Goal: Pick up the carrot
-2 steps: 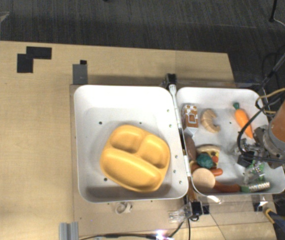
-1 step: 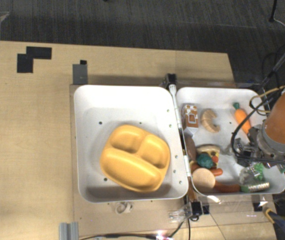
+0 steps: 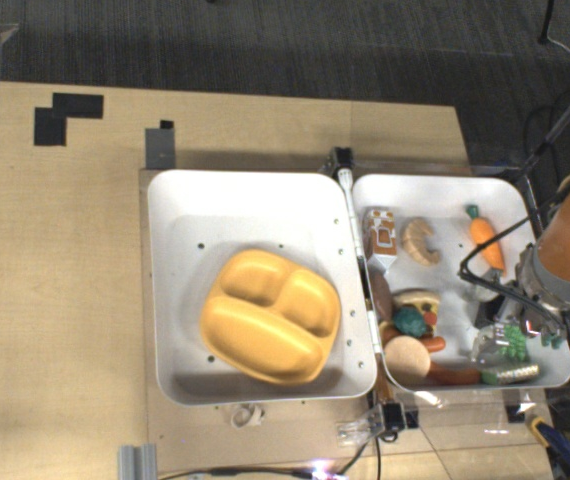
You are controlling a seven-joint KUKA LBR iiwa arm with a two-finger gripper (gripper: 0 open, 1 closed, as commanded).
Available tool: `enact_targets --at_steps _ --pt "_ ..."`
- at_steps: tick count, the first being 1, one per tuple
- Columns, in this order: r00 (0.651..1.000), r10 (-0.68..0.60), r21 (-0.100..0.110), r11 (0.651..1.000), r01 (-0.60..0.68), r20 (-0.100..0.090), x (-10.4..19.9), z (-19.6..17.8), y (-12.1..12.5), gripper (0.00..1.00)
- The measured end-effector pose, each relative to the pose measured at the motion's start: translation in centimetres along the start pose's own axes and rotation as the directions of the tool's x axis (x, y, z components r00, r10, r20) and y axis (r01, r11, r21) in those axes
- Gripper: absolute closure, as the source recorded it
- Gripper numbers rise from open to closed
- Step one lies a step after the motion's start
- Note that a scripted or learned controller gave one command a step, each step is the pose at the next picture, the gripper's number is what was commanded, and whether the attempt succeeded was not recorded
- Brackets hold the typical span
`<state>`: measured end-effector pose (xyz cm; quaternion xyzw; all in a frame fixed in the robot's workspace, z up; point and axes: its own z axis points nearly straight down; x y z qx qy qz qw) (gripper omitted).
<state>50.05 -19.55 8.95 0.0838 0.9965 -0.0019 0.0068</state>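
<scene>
I count two white bins (image 3: 170,268), one carrot (image 3: 484,240) (right bin), one large yellow bread loaf (image 3: 270,315).

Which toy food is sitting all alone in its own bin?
The big yellow bread loaf. It alone lies in the left bin, while the carrot and the other small foods share the right bin.

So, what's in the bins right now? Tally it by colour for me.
Yellow: 1, the big bread-shaped toy in the left bin
Orange: 1, the carrot
Tan or beige: 2, the croissant and the round ball
Brown: 1, the small packet
Teal: 1
Green: 1
Total: 7 clear; others are too cluttered to count.
</scene>
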Motion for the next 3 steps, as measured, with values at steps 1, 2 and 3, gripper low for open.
enact_targets --at_steps 1,2,3 --pt "0.939 -0.343 -0.002 0.939 0.343 0.006 0.5 -0.03 -1.06 0.0" --pt "0.924 -0.382 -0.004 0.924 0.382 0.001 0.17 0.03 -0.89 0.0" --pt "0.911 -0.413 -0.003 0.911 0.413 0.002 0.07 0.03 -0.85 0.0"
